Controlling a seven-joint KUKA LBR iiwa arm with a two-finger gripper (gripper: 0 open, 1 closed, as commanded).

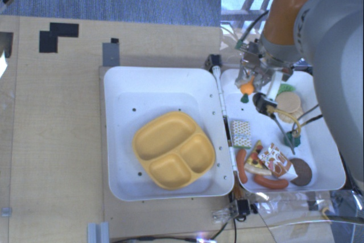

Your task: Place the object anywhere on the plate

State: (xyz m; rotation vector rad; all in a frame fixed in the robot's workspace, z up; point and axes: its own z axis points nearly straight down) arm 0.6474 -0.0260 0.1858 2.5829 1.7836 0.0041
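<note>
Gripper (248, 81): low over the top left corner of the right bin, fingers pointing down; a small orange piece (246, 88) seen at the fingertips, apparently pinched between them, a dark green bit (244, 98) hanging just under it. Looks closed on the piece, though small and partly masked by the wrist hardware.
Hold, judged: grasp near the top of the piece, probably so the lower end hangs free and meets the plate first.
Arm: grey, with orange band (290, 5), coming in from the right and covering the bin's upper right part.
Right bin (318, 182): source of the toy food. Just beside the gripper, a round tan disc (289, 103) with a green leaf (286, 88) at its top edge. Lower down, a patterned green and white square (241, 132) against the left wall, a red sausage (243, 165) and another (271, 182), a pizza slice (257, 162), a red and white packet (276, 160), a brown disc (300, 172). All packed close, likely why the pick was made at the less crowded corner.
Left bin (122, 94): holds the target only.
Plate (173, 149): yellow, three compartments, lying flat near the middle of the left bin, well apart from the gripper and across the wall between bins.
Step in hand, judged: lift and carry leftward over the divider; any compartment will do.
Risk, judged: thin grip on a tiny piece, easily dropped in transit.
</note>
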